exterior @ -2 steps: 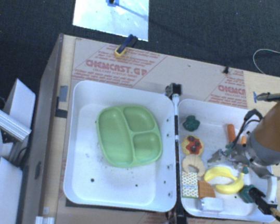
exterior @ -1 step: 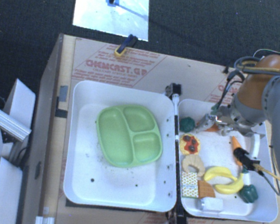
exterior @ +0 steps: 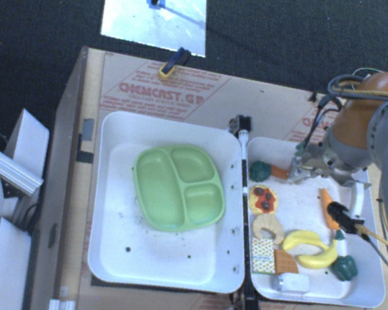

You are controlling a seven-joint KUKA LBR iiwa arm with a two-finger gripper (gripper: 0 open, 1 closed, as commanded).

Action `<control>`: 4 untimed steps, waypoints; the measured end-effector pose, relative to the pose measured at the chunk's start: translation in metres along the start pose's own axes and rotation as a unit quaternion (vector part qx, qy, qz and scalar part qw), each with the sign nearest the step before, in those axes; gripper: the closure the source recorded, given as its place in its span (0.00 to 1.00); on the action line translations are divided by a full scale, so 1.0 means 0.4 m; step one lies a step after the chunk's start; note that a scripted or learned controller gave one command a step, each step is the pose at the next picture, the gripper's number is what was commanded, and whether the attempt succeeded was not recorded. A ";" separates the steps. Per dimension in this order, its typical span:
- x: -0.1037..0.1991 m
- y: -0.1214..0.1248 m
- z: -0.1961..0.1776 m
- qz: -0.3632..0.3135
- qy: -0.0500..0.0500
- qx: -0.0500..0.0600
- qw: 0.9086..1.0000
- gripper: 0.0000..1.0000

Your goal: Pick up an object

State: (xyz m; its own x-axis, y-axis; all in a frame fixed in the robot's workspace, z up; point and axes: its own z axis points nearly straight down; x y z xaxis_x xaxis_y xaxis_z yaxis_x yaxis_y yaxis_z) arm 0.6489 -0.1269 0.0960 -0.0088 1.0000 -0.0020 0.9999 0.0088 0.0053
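Note:
My gripper (exterior: 299, 173) is low at the back of the right bin (exterior: 369, 291), reaching in from the right. Just left of it lie a small orange piece (exterior: 279, 173) and a dark green toy vegetable (exterior: 259, 171); I cannot tell whether it touches the orange piece. Further forward in this bin lie a pizza slice (exterior: 264, 198), a pale ring-shaped bagel (exterior: 268, 228), a yellow banana (exterior: 309, 248), a carrot (exterior: 327, 204) and a green pepper (exterior: 344, 268).
A checkered cracker (exterior: 261, 255), a brown wedge (exterior: 285, 261) and a grey-white block (exterior: 292, 281) sit at the right bin's front. The left bin (exterior: 110, 247) holds a green divided plate (exterior: 178, 186). A rail (exterior: 243, 188) divides the bins.

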 end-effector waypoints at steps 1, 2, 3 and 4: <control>0.000 0.000 0.000 -0.001 0.000 0.000 1.000 0.00; 0.043 0.045 0.017 0.004 -0.006 0.008 1.000 0.00; 0.041 0.041 -0.006 0.003 -0.006 0.013 1.000 1.00; 0.043 0.046 -0.009 0.002 -0.006 0.008 1.000 0.00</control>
State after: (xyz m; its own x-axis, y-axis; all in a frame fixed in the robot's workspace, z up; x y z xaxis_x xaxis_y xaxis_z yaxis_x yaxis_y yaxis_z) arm 0.6671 -0.1096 0.0996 -0.0039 0.9999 -0.0149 0.9999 0.0037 -0.0110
